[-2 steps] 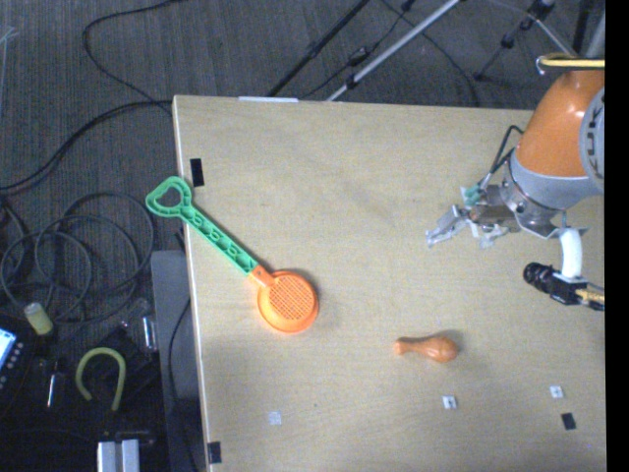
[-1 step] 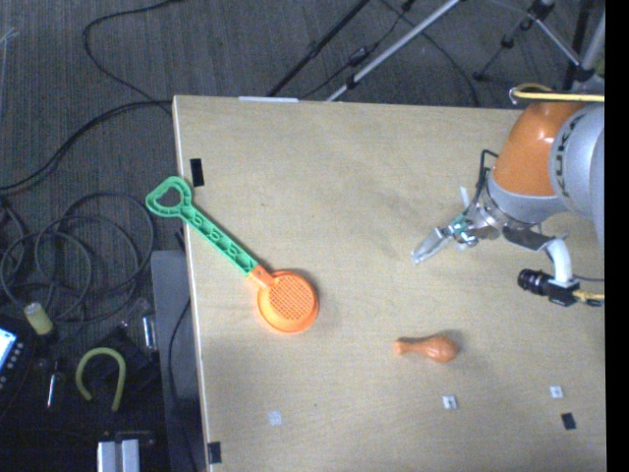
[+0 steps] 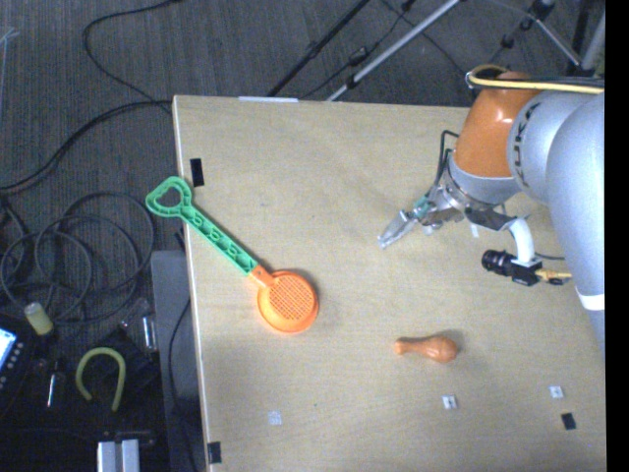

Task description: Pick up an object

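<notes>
A toy strainer spoon with a green handle (image 3: pixel 208 229) and a round orange head (image 3: pixel 288 301) lies flat on the left part of the tan bench top (image 3: pixel 324 155). Toward the front right, a small orange drumstick-shaped toy (image 3: pixel 429 347) rests on its side. My gripper (image 3: pixel 388 235) hangs right of centre, pointing left and down and tapering to one narrow tip. It is shut with nothing between its fingers. It is well above and behind the drumstick toy and far right of the spoon.
The grey arm with its orange band (image 3: pixel 491 136) fills the right side, with a black cable fitting (image 3: pixel 511 264) below the wrist. Cables and a tripod lie on the dark floor beyond the bench's left and back edges. Small markers dot the front right of the surface.
</notes>
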`<state>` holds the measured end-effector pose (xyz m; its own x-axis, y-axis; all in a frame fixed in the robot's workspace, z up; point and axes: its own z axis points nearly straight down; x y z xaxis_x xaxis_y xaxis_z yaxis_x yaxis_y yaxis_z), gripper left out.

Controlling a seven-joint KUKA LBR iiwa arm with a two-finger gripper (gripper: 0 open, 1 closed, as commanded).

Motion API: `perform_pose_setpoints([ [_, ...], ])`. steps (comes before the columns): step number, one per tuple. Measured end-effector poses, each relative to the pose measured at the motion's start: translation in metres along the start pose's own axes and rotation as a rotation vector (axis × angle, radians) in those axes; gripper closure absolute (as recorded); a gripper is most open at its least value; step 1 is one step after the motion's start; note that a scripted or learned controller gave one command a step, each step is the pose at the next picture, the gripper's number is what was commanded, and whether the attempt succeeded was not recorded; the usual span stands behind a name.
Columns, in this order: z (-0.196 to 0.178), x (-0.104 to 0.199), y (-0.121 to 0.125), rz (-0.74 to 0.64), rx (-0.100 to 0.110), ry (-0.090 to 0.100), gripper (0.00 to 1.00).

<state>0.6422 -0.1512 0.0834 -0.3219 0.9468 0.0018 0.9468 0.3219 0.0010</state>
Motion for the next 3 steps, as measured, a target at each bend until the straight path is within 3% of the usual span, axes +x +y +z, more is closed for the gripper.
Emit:
perform_pose_setpoints([
  [1, -0.0002, 0.0102, 0.0312, 0.079, 0.001, -0.001, 0.0],
  [2, -0.0095, 0.0105, 0.0315, 0.077, 0.001, -0.003, 1.0],
  [3, -0.0094, 0.0105, 0.0314, 0.078, 0.001, -0.004, 0.0],
])
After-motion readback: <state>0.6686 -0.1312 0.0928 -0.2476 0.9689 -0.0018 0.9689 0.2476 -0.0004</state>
